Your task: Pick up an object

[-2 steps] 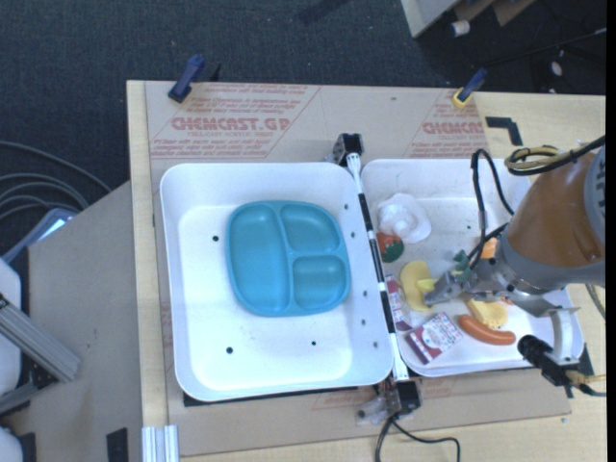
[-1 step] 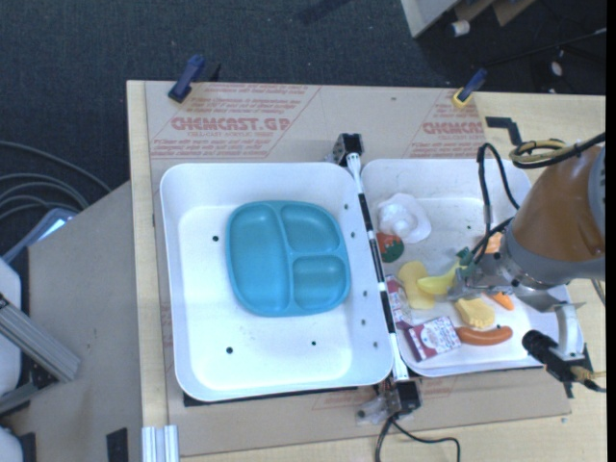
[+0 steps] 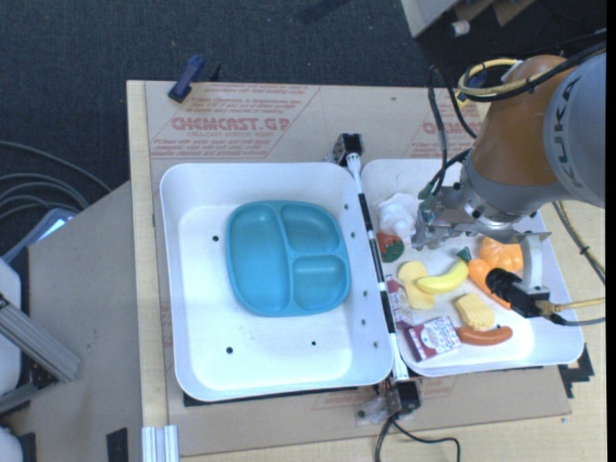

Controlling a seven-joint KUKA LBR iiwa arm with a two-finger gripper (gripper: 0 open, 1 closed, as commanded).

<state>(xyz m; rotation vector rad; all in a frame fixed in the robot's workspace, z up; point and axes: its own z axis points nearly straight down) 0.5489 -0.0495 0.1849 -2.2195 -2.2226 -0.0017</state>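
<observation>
Operator: Arm (image 3: pixel 525 133), grey with an orange band, sits nearest the lens and reaches in from the right.
1. I read the gripper (image 3: pixel 432 229) low over the far half of the right bin (image 3: pixel 568 349).
2. Open or closed: I cannot tell from this angle.

Checker: Report the candidate items, working from the gripper outward.

Operator: All of them lie in the right bin.
1. White item (image 3: pixel 395 210) with a red patch: just beside the gripper, toward the left bin.
2. Red-and-green piece (image 3: pixel 389 248): just nearer than the white item, against the dividing wall.
3. Banana (image 3: pixel 443 279): just in front of the gripper, with a pale yellow chunk (image 3: pixel 414 285) at its end.
4. Orange piece (image 3: pixel 502 253): on the gripper's other side, partly under the arm.
5. Yellow block (image 3: pixel 474 311), red sausage (image 3: pixel 484 335) and maroon-and-white packet (image 3: pixel 430 337): near the front wall.

Checker: And the left bin?

Operator: I see the left bin (image 3: pixel 178 258) holding one blue divided plate (image 3: pixel 287 258), flat, near centre, well apart from the gripper. A blue clip (image 3: pixel 188 77) lies on the board beyond it.
</observation>
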